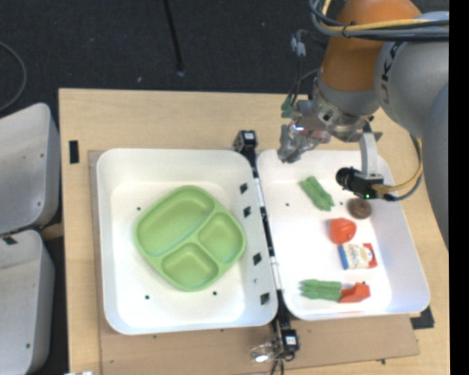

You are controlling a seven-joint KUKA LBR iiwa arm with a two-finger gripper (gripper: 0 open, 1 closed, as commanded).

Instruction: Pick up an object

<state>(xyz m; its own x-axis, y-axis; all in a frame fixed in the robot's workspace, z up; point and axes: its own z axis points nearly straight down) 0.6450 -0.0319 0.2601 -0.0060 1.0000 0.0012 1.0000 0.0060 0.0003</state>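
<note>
Green pod (pixel 317 193) in right bin (pixel 399 287), jaws (pixel 293 148) above, apart.

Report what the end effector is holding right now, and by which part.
Nothing is visibly held. The end effector hangs over the far left corner of the right bin, apart from the nearest green piece; nothing shows between its fingers.

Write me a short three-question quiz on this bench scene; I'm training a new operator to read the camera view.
1. True or false: the green divided plate lies in the right bin.
2. How many compartments does that plate have?
3. Which is nearest the gripper? A) green piece B) small carton C) red piece

Key: 1. False, it lies in the left bin. 2. Three. 3. A.
</note>
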